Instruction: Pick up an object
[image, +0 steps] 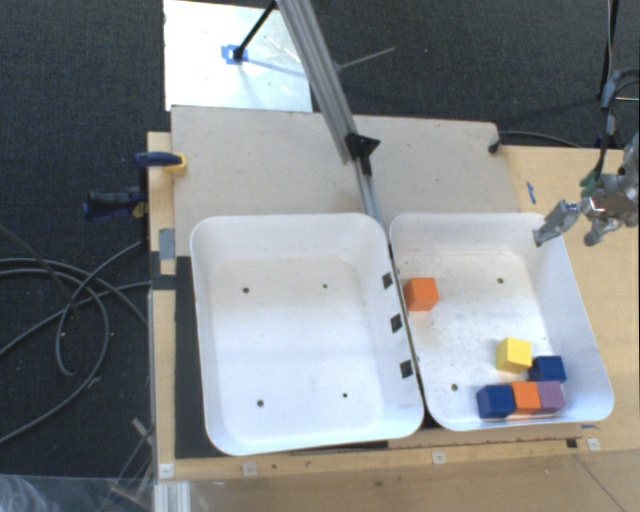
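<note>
The right bin (470, 228) holds several small cubes. An orange cube (421, 294) lies alone near the bin's left wall. At the near right corner a yellow cube (514, 354) and a blue cube (547, 369) sit behind a row of a second blue cube (494, 401), a second orange cube (526, 397) and a purple cube (551, 397). My gripper (572, 228) hangs over the bin's far right rim, open, with nothing between its fingers. It is well clear of all the cubes.
The left bin (290, 330) stands beside the right one, with black clips along their shared wall. A slanted metal pole (330, 90) crosses the board behind the bins. Clamps (160, 160) grip the bench's left edge, and cables (70, 310) lie on the floor.
</note>
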